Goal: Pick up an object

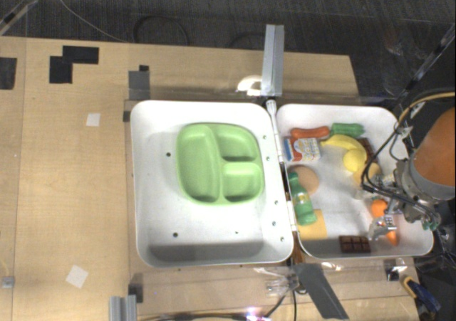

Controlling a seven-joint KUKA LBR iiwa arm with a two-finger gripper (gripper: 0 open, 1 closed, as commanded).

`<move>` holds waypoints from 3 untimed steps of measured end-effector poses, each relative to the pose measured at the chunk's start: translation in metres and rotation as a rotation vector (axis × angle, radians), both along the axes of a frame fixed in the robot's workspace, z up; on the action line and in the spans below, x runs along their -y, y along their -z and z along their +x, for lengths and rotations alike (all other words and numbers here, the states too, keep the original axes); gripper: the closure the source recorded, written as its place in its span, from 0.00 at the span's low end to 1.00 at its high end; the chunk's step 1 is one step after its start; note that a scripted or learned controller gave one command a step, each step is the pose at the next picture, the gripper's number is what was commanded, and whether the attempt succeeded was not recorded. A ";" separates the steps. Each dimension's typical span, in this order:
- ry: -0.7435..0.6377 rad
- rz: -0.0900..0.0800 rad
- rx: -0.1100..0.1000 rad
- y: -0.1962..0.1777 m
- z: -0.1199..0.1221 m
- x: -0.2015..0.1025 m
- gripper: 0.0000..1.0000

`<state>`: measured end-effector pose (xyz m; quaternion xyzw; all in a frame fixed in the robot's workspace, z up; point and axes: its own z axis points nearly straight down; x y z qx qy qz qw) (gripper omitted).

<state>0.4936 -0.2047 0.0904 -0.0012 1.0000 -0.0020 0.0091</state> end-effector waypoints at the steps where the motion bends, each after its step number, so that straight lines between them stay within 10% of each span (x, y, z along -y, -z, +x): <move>1: -0.045 -0.002 0.000 0.000 0.000 0.000 0.00; 3: -0.091 -0.004 0.000 0.000 0.002 0.000 0.00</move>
